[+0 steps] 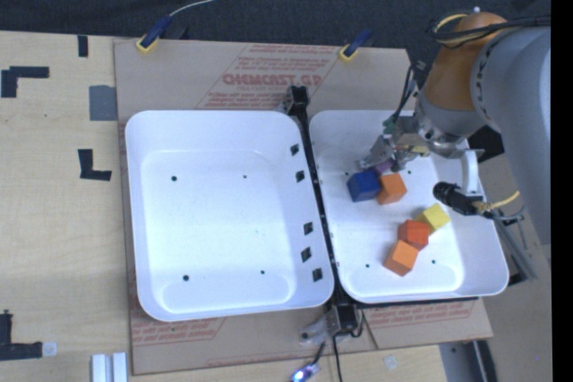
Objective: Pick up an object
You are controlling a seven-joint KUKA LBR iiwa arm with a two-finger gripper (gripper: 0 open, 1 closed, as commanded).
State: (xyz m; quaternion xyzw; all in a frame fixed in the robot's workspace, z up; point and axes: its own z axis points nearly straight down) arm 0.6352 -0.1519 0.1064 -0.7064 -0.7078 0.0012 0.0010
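In the right bin (358, 277) lie a blue cube (363, 185) and, touching its right side, an orange cube (392, 189). Further toward the front right sit a yellow cube (436, 216), a red-orange cube (414, 233) and another orange cube (402, 258). My gripper (387, 158) hangs low just above and behind the blue and orange pair. Its fingertips are dark and small here, and nothing shows between them.
The left bin (143, 192) stands beside the right one, with a black divider strip (309, 192) between them. Both rest on a cardboard sheet (260, 80) held by blue-yellow clamps (154, 33). The grey arm (501, 103) covers the right bin's far right corner.
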